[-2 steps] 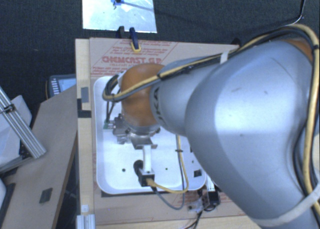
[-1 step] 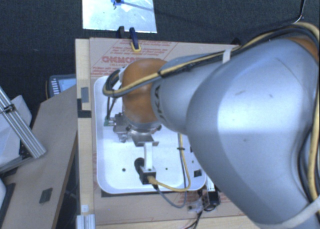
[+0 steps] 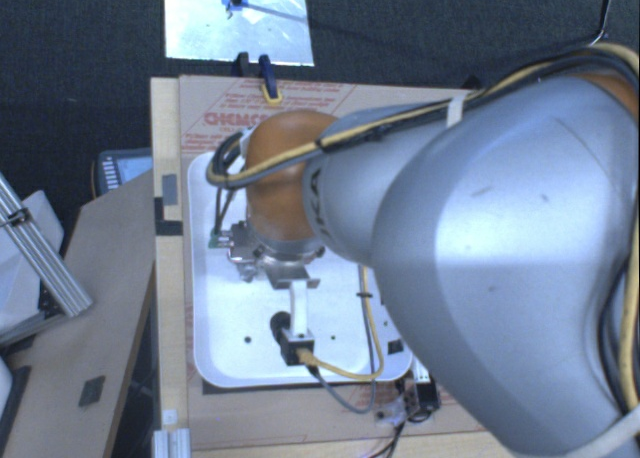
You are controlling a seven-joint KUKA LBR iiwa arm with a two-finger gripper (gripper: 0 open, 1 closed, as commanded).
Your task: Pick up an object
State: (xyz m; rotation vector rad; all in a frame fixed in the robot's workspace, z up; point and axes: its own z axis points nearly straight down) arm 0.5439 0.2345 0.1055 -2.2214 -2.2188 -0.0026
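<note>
Arm (image 3: 480,206) reaches in from the right, over the bin (image 3: 215,351). Bin rests on a board (image 3: 300,106); clamps (image 3: 268,79) sit at the board's rear edge.

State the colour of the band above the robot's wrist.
The band is orange, clearest in the camera view.

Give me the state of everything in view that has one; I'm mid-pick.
arm: reaches in from the right over the bin, blocking much of the view.
gripper: points down over the bin; cannot tell whether it holds anything.
bin: flat on the cardboard, partly hidden by the arm.
clamp: clipped on the cardboard's far edge.
</note>
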